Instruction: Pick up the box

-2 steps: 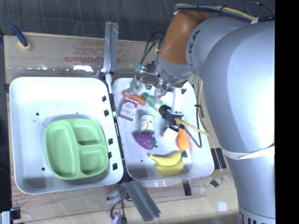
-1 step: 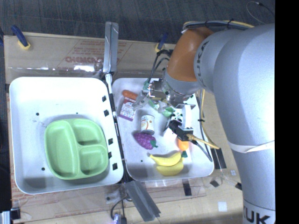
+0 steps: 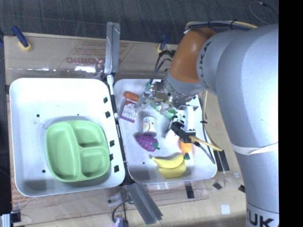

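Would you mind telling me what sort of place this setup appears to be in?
Probably a robotics lab bench for pick-and-place trials: a grey arm reaches over two white bins, one holding a green divided tray, the other toy food such as a banana.

Red printing runs across the brown cardboard sheet (image 3: 85,51) that lies on the worktop behind the bins; it appears upside down and is too blurred to make out as words. Large dark letters "UK" show on the grey arm (image 3: 262,219) at the lower right, cut off by the edge of the picture. The small box (image 3: 129,112) in the right bin (image 3: 199,174) and the can (image 3: 149,125) beside it carry labels, but their print is too small to read.
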Available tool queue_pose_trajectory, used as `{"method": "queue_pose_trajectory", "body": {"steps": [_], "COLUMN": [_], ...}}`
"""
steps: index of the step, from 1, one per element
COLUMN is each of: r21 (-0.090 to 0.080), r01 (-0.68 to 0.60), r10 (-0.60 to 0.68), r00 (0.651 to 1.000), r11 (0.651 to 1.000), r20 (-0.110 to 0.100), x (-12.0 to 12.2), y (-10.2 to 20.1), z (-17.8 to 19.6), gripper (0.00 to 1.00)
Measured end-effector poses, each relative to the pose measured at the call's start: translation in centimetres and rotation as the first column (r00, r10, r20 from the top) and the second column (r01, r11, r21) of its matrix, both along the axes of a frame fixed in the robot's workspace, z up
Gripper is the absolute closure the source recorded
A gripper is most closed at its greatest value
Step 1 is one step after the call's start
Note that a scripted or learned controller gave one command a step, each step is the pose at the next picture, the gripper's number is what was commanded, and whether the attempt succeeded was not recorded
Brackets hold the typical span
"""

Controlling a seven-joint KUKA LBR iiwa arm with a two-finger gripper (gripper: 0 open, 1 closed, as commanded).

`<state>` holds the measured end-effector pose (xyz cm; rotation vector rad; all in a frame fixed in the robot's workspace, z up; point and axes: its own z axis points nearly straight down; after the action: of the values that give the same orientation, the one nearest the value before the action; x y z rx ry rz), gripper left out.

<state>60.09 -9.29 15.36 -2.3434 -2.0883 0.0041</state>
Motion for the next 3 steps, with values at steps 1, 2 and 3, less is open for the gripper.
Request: {"method": "queue_pose_trajectory", "body": {"steps": [1, 2, 3], "r21": [0.0, 0.0, 0.0], "r01": [0.079, 0.068, 0.014], "r10": [-0.079, -0.068, -0.014], "r00": [0.997, 0.998, 1.0], "r11": [0.997, 0.998, 1.0], "r20": [0.005, 0.003, -0.004], "x": [5.5, 4.5, 0.3], "y": [0.0, -3.7, -1.2], "z": [8.5, 13.2, 2.1], "gripper": [0.0, 0.0, 0.0]}}
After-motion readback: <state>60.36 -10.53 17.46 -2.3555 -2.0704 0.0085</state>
